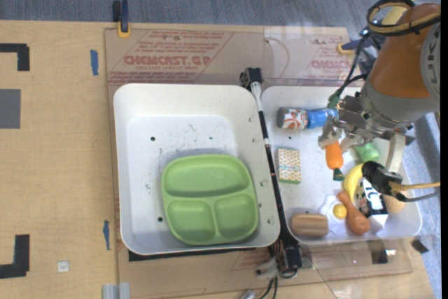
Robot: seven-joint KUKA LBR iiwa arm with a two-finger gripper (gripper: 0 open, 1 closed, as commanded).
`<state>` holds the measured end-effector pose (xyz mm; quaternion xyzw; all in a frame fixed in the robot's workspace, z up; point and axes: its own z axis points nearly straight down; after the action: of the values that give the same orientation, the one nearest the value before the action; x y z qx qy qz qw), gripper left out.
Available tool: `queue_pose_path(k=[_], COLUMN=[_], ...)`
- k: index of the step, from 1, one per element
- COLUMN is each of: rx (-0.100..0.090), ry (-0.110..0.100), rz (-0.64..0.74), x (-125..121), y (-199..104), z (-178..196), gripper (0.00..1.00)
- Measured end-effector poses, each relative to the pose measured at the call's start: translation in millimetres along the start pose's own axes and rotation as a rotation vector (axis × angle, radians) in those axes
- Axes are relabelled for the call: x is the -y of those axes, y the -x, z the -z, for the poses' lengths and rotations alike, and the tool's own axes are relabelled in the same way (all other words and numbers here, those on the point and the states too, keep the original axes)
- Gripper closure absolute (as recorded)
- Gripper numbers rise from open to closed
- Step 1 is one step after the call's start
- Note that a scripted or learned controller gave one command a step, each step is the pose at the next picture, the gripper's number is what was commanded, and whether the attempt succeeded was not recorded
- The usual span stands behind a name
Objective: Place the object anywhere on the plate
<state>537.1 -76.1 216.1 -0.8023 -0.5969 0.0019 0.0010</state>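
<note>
We see the gripper [341, 148] over the right bin [308, 98], its fingers seeming closed on a small carrot [334, 155] hanging upright. The green plate [208, 198] lies well apart, to the view's left, in the left bin [140, 150].

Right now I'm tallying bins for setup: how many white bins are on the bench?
2. The left bin holds the green plate; the right bin sits beside it, holding the toy food, with the arm over its right part. Nothing suggests a hidden third.
</note>
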Motion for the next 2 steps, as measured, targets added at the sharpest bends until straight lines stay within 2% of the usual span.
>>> queue_pose_path(k=[1, 2], rx=[-0.003, -0.001], ry=[-0.010, -0.008], rz=[-0.376, -0.379], x=[80.1, 79.3], y=[-61.6, -59.5], z=[-3.5, -3.3], gripper=[1.00, 0.00])
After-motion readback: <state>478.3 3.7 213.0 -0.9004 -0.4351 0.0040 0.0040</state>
